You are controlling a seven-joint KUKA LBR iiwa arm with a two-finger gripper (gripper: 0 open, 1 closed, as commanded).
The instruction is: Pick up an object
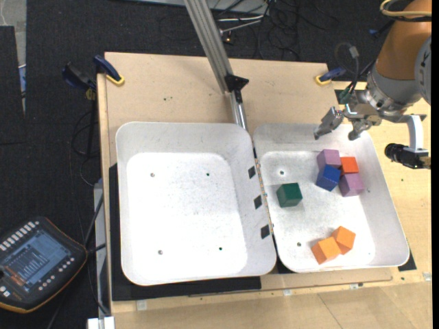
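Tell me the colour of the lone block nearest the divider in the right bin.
Dark green; the block shows best in the camera view.

A plywood bench (178,88) stands on dark floor (48,19) strewn with cables (274,12).

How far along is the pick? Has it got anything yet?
Done: the arm is over the right bin, the gripper above its far rim. In hand: nothing sits between its spread fingers. Left: the whole pick. The blocks lie in that bin: a cluster of purple block, small orange block, blue block and second purple block, a green block alone, and two orange blocks near the front.
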